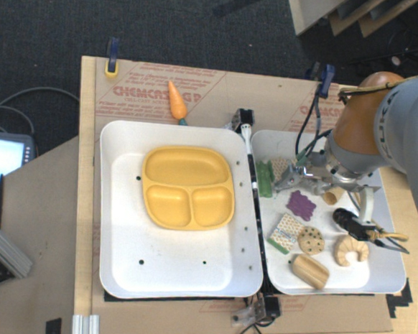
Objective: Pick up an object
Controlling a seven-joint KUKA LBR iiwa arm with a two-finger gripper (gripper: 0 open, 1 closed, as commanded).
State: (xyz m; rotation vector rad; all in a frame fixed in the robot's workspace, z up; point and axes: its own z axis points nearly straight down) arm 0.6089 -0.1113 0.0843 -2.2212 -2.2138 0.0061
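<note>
- Camera view: gripper (299, 178) low over the back part of the right bin (387, 283), nearer to its left wall; open or closed cannot be told from this angle.
- Just in front of it: purple piece (302, 204), lying on the bin floor; touching or apart, not clear.
- Along the left wall of the same bin: green piece (266, 179).
- Toward the front edge: checkered cracker (285, 232) with round cookie (310, 240) just beside it, then pale croissant (350, 251) nearer to the right wall.
- Closest to the front edge: brown roll (310, 270).
- In the left bin (115, 263): yellow divided plate (189, 186), toward the back edge.
- On the bench (85, 189), behind the left bin: orange carrot (177, 101).
</note>
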